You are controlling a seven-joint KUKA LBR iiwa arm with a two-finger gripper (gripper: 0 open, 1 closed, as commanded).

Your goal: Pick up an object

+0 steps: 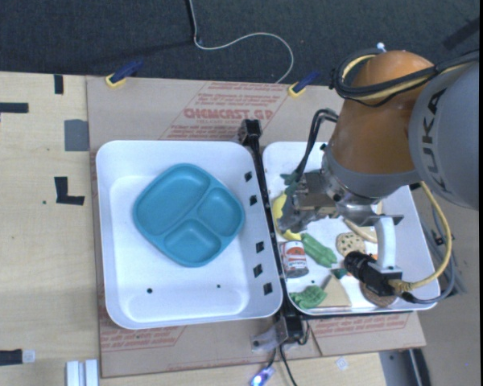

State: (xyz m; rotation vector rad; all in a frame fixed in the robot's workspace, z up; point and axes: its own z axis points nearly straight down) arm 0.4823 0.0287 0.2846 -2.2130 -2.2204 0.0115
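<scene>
My gripper (306, 209) hangs low in the right bin (419, 292), over its left part, under the orange band of the arm. Around it lie small things: a yellow piece (279, 206) at its left, a green pod-shaped thing (319, 249) just below it, a small can with a red label (295, 259), a green leafy thing (311, 297) near the front rim, and a pale spotted round thing (349, 240). I see nothing clearly between the fingers; the wrist hides much of them.
The left bin (121, 296) holds a blue divided plate (188, 213) in its middle. A black divider (262, 215) runs between the bins. The arm covers the back and right of the right bin.
</scene>
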